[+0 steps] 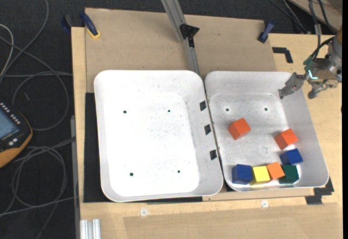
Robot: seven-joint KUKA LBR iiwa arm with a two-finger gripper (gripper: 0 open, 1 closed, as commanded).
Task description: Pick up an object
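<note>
Several small blocks lie in the right bin (255,81). An orange block (238,128) sits alone near its middle, and a second orange one (286,138) lies by the right wall. Just below that is a blue block (293,157). Along the front wall runs a row: blue (242,173), yellow (261,173), orange (275,170) and green (291,174). My gripper (302,89) hangs over the bin's far right corner, open, with nothing between its fingers (287,87). It is well apart from every block.
The left bin (109,123) lies beside the right one, with black clips (206,129) along the shared rim. A slanted metal rail (174,9) crosses the bench behind the bins. Blue clamps (89,25) sit at the board's far corners.
</note>
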